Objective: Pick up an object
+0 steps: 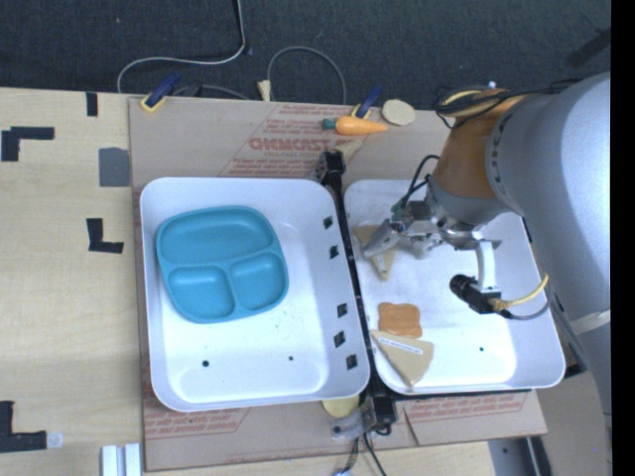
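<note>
Below, the gripper [382, 251] hangs over the right bin [536, 370], grip unclear; cardboard [198, 147] reads "CHEMCAST".

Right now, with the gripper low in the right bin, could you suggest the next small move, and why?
Probably a short lift to check the grasp: the gripper is down at a tan piece by the right bin's left wall, and whether it has the piece is unclear.
</note>
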You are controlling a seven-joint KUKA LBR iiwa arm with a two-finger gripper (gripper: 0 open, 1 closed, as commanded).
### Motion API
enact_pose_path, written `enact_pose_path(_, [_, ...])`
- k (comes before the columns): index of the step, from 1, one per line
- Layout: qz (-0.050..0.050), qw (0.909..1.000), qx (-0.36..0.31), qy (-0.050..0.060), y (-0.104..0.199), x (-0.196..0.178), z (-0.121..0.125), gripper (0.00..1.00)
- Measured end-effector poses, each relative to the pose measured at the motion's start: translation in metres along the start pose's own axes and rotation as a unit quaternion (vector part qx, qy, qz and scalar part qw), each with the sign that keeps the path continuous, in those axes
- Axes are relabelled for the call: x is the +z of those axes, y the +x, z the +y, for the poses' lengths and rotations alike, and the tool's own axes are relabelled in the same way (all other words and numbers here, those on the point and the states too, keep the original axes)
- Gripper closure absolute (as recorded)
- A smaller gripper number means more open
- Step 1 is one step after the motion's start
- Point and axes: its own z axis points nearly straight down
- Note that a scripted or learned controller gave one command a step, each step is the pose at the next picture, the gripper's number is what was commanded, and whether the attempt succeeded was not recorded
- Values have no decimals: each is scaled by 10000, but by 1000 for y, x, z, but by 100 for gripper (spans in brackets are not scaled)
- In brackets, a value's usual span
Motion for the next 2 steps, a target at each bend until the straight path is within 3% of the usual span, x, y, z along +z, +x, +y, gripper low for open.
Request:
enact_pose_path(1, [6, 10000, 10, 17, 1, 1, 38, 0])
enact_pose_path(2, [-6, 10000, 9, 45, 7, 1, 50, 0])
